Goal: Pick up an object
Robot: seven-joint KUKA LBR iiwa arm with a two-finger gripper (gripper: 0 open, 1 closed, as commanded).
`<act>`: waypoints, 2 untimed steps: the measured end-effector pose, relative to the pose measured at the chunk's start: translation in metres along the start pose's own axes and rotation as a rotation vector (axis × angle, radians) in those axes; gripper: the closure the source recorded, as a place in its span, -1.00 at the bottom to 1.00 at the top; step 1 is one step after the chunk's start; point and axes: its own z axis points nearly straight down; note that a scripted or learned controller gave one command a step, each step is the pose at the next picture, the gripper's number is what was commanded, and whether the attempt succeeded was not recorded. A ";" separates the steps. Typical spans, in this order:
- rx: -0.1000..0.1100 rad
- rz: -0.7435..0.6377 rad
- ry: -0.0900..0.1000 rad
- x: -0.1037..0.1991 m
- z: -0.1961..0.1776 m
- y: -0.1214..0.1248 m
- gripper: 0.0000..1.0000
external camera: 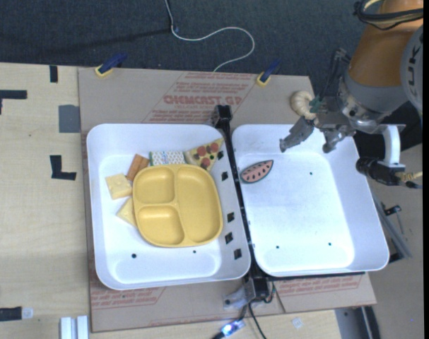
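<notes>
A toy watermelon slice [257, 171], red with a green rind, lies in the right bin [341, 260] near its left wall. My gripper [312, 140] hangs over the back of the right bin, up and to the right of the slice. Its two dark fingers [294, 138] are spread apart with nothing between them. In the left bin [108, 260] a yellow divided plate [177, 205] lies over several small toy food pieces: a tan cracker [118, 186], a brown stick [136, 166], and a pizza slice [207, 152] by the back wall.
The grey arm with its orange band [384, 34] comes in from the upper right. A beige knob [300, 102] sits just behind the right bin. A white cable [214, 34] loops on the dark floor behind the bench. A black divider runs between the bins.
</notes>
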 end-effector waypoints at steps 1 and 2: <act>-0.012 -0.003 -0.002 0.000 -0.007 0.002 -1.00; -0.006 -0.003 -0.001 0.007 0.056 0.000 -1.00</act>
